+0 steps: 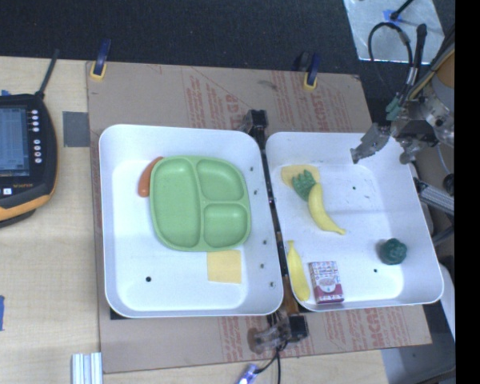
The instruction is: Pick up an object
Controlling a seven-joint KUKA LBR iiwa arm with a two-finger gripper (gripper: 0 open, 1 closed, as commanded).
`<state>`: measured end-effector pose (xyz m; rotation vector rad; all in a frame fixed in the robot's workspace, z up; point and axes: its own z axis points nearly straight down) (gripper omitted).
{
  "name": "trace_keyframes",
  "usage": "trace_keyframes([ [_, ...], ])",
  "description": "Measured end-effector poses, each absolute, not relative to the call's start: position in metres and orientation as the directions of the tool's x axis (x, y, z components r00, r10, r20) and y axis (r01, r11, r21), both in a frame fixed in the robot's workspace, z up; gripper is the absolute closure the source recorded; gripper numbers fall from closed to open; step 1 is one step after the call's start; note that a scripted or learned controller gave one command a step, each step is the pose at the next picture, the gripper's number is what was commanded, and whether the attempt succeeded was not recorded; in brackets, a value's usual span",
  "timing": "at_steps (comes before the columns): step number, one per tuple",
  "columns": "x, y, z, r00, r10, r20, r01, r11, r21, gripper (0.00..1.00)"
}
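Gripper (384, 144) hangs spread and holding nothing over the right bin (416, 214) near its top-right corner, apart from the banana (322, 211) lying near the bin's left edge.

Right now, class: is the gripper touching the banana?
Apart. The camera view shows the gripper at the right bin's upper right, with bare white bin floor between it and the banana.

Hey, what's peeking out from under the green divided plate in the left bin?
An orange-red object shows at the green plate's left edge; the rest of it is covered. A yellow square lies just below the plate.
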<state>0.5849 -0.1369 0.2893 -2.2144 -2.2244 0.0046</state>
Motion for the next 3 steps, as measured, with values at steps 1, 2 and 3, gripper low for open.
trace_keyframes([
  [1, 0.583, -0.096, 0.189, -0.006, 1.0, -0.001, 1.0, 0.006, -0.007, 0.0],
  [2, 0.599, -0.099, 0.09, -0.005, 1.0, -0.001, 1.0, 0.005, -0.008, 0.0],
  [3, 0.6, -0.101, 0.102, -0.006, 1.0, -0.004, 1.0, 0.006, -0.007, 1.0],
])
